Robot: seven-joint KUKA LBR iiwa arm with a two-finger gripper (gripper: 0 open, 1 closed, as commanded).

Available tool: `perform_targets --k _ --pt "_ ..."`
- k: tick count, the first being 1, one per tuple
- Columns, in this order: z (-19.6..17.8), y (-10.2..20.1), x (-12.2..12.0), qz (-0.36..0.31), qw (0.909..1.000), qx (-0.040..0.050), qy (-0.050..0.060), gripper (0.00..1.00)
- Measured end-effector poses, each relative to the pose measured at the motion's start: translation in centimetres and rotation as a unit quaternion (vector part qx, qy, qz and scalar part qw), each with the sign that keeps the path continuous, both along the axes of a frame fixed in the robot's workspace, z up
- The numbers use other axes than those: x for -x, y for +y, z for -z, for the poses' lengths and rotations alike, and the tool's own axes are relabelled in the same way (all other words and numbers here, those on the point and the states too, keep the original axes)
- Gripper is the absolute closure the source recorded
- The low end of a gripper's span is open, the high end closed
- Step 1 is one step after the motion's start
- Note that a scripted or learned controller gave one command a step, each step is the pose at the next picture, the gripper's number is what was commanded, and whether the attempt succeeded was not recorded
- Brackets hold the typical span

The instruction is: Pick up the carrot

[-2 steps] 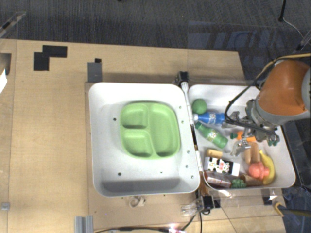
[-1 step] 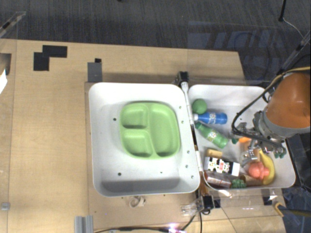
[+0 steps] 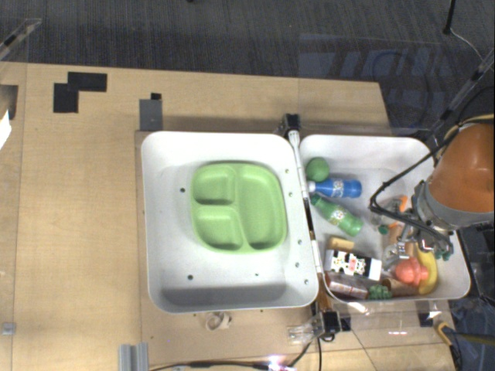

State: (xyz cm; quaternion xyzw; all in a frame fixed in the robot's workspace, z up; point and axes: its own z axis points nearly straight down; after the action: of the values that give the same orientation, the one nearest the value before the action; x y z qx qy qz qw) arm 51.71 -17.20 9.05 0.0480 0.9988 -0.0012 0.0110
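Carrot [image 3: 396, 213]: right bin [image 3: 363, 147], partly under the wrist. Long axis unclear. Lies at about eleven o'clock from gripper [image 3: 404, 247], just beside it. Finger state: cannot tell.

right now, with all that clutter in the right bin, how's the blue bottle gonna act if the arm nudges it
The blue bottle lies on its side, so it would probably roll rather than tip. It looks like smooth plastic, likely light and a bit slippery. The green ball and green bottle sit close by, so a nudge could bump them too.
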Motion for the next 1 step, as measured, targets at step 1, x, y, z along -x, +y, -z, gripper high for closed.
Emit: perform_targets --k 1 --pt "-3.74 -1.73 -7.5 -0.015 0.9999 0.0004 0.001 0.0"
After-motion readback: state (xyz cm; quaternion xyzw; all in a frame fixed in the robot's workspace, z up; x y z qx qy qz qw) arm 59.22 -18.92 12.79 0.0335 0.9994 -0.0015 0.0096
